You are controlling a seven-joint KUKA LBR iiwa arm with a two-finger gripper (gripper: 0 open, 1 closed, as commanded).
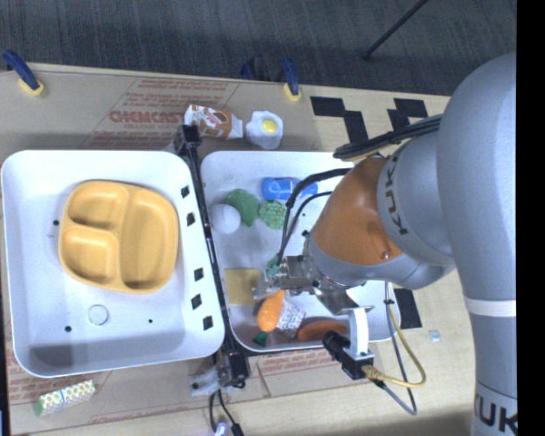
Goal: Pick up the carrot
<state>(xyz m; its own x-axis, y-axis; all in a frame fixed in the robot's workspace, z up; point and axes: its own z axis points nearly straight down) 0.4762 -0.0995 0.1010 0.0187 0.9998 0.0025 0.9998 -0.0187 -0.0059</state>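
You had the KUKA arm [409, 216] reaching in from the right and bent down over the right bin [254, 166], its orange band above the wrist. The jaws' end of the arm [286, 284] hung low over the near half of that bin, just above the carrot [270, 312]. Whether the jaws were spread or pressed together could not be told; the wrist body hid them.

The carrot, orange with a green stub at its near end, lay tilted near the bin's near-left corner. A crinkled silver wrapper [292, 317] touched its right side, and a red-orange item [320, 330] lay beyond that along the near wall. A tan block [240, 285] sat just behind the carrot.

Farther back in the same bin you had a white ball [225, 218], two green pieces [259, 210] and a blue item [277, 189].

The left bin [27, 271] held a yellow divided tray [120, 235]. On the worktop [91, 98] behind the bins stood a small carton [211, 122] and a white-and-yellow toy [265, 129].
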